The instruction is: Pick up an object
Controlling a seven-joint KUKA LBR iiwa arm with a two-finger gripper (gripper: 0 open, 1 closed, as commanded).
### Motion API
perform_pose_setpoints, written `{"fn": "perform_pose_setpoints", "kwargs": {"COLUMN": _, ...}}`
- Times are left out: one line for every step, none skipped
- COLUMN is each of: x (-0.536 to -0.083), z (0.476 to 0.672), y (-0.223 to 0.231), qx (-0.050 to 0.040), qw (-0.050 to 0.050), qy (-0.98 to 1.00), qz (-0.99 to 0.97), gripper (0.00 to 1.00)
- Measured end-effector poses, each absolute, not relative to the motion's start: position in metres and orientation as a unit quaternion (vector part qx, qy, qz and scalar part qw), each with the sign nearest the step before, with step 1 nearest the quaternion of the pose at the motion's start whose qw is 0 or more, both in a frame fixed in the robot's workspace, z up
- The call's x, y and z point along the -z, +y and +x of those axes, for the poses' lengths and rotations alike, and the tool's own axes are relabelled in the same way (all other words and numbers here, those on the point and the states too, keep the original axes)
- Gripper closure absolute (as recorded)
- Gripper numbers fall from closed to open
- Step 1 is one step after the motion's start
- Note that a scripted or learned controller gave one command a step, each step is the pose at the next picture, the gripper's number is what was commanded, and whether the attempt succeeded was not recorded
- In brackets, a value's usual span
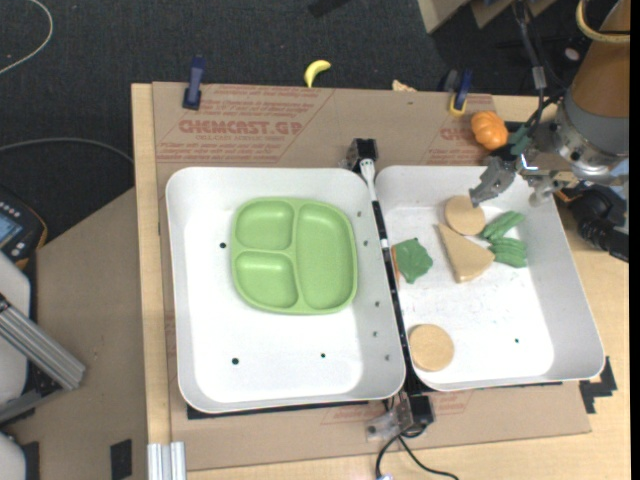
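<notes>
Claw (492,185) hovers just above tan disc (463,216).

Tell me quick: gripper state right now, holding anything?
Gripper: above the right bin, over the tan round piece; nothing seen between its jaws, open or shut cannot be told.

A brown board-covered bench (300,128) carries two shallow white bins side by side, the left bin (200,358) and right bin (560,348).

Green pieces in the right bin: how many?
3: one green piece beside the divider, and two near the bin's right side, next to the tan wedge. More may hide under the gripper.
</notes>
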State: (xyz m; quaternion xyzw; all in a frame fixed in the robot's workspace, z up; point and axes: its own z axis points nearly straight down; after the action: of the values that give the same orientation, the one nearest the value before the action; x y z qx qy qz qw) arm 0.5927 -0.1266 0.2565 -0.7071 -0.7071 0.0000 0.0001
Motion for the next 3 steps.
{"fn": "perform_pose_setpoints", "kwargs": {"x": -0.122, "z": 0.616, "y": -0.16, "qx": -0.0022, "qw": 0.003, "qy": -0.706, "qz": -0.708, "gripper": 0.0}}
{"fn": "perform_pose_setpoints", "kwargs": {"x": -0.084, "z": 0.64, "y": -0.156, "qx": 0.0012, "qw": -0.001, "qy": -0.708, "qz": -0.707, "gripper": 0.0}}
{"fn": "perform_pose_setpoints", "kwargs": {"x": -0.096, "z": 0.639, "y": -0.157, "qx": 0.0007, "qw": -0.002, "qy": -0.707, "qz": -0.707, "gripper": 1.0}}
